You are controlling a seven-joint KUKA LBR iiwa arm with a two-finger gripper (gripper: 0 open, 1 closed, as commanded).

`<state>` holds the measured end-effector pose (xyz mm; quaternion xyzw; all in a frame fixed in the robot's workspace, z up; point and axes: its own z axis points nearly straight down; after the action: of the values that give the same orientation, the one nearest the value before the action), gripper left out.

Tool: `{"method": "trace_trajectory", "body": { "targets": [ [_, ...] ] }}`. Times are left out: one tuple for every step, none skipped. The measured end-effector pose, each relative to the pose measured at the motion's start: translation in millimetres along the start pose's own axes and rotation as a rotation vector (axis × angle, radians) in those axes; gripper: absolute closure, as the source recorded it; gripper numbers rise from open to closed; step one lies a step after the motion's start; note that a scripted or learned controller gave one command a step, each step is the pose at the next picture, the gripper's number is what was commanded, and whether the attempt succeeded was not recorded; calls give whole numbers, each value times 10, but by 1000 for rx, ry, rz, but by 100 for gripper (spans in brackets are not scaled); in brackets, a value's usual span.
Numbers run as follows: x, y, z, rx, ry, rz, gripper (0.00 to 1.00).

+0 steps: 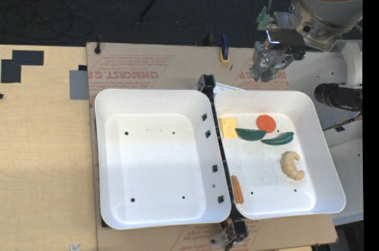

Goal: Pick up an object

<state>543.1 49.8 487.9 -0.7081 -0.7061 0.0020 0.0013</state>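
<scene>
The claw hangs at the upper right of the frame, above the far rim of the right bin and over the cardboard behind it. Nothing sits in its grip; how wide it stands I cannot tell from this slant.

The candidates all lie in the right bin, right of centre in the frame. A yellow block sits by the divider, with a red disc to its right. Two green pods lie just below the disc. A tan croissant is lower right, and an orange stick hugs the inner wall.

These look like light, stiff plastic toy foods, probably smooth and apt to slip. The croissant seems the best pick: thick, free-standing, gripped across its middle. The flat pods and the wall-hugging stick look harder.
</scene>
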Motion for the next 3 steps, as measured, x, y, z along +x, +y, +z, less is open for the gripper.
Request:
{"method": "trace_trajectory", "body": {
  "targets": [
    [-266, -161, -84, -1, 0, -1, 100],
    [-663, -123, 24, 0, 0, 0, 100],
    [-824, -121, -86, -3, 0, -2, 100]
  ]
}}
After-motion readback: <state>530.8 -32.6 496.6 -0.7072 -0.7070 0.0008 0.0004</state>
